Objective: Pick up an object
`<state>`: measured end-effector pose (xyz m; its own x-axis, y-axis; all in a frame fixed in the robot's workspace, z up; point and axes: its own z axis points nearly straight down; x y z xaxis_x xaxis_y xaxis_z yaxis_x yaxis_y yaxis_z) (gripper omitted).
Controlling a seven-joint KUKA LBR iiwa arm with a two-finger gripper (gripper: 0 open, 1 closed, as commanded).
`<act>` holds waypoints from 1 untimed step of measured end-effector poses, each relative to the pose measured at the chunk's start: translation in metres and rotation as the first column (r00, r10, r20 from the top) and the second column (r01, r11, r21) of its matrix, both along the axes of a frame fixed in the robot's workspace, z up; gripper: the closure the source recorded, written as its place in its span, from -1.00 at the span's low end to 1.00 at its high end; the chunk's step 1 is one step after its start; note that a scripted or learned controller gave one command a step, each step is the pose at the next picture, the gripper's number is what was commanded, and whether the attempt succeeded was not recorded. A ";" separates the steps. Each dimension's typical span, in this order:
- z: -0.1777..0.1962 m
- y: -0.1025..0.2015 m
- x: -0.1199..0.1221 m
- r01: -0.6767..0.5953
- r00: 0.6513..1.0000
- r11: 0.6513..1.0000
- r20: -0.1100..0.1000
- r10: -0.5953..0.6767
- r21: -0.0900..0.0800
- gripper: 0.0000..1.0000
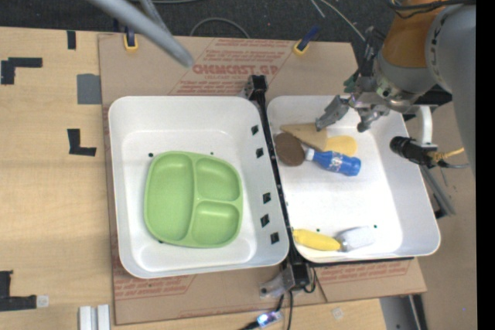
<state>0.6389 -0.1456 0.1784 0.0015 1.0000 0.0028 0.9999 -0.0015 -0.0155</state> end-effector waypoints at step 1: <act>0.008 0.000 0.003 -0.003 1.000 1.000 0.014 0.003 -0.002 -1.00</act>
